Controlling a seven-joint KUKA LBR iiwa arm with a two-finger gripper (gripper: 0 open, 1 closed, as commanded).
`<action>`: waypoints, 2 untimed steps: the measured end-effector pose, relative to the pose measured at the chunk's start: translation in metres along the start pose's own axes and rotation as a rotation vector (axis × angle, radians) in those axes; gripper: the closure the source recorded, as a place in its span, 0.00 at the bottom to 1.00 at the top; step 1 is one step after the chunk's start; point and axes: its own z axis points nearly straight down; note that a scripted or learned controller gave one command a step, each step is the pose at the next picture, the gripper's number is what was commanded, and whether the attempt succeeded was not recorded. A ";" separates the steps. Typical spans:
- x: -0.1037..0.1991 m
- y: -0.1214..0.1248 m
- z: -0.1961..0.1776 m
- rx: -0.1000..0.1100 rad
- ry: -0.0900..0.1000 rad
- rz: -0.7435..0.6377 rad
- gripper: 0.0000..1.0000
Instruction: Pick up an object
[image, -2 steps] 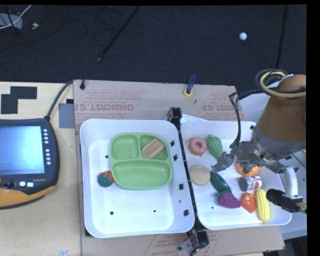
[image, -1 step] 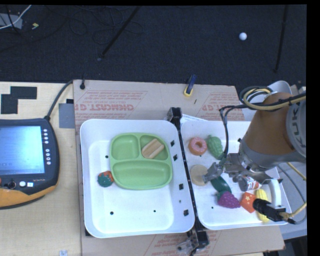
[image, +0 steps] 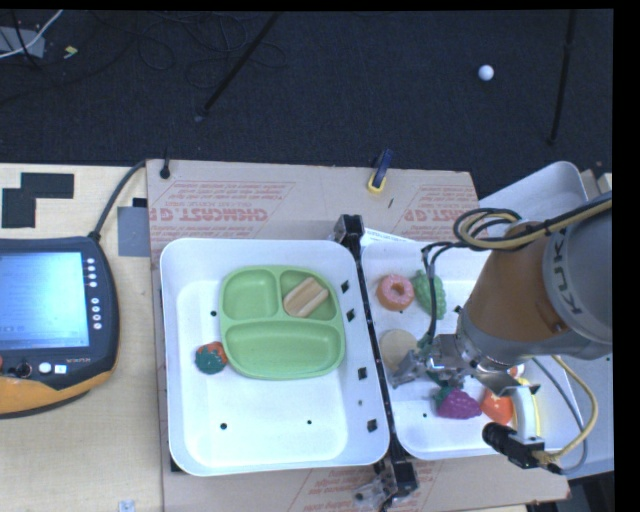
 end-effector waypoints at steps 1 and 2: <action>-0.001 0.000 0.024 -0.009 -0.006 0.004 0.00; -0.001 0.000 0.014 -0.007 -0.001 0.011 1.00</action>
